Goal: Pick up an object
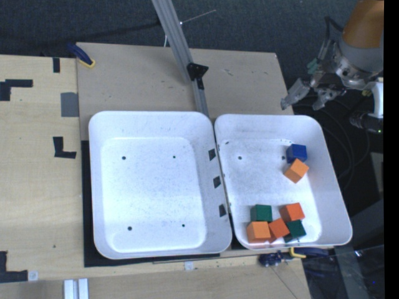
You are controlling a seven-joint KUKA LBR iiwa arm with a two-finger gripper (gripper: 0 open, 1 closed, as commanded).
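Blue cube (297,151) touching orange cube (296,170), right bin's far side; orange and green cubes (275,222) clustered near edge

The wooden bench (137,86) bore two shallow white bins side by side, the left bin (100,185) and right bin (324,167) touching, on a black mat (87,229) near its front edge.

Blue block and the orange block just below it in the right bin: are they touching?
Touching. The camera view shows the blue block and the orange block meeting corner to edge, with no white bin floor between them.
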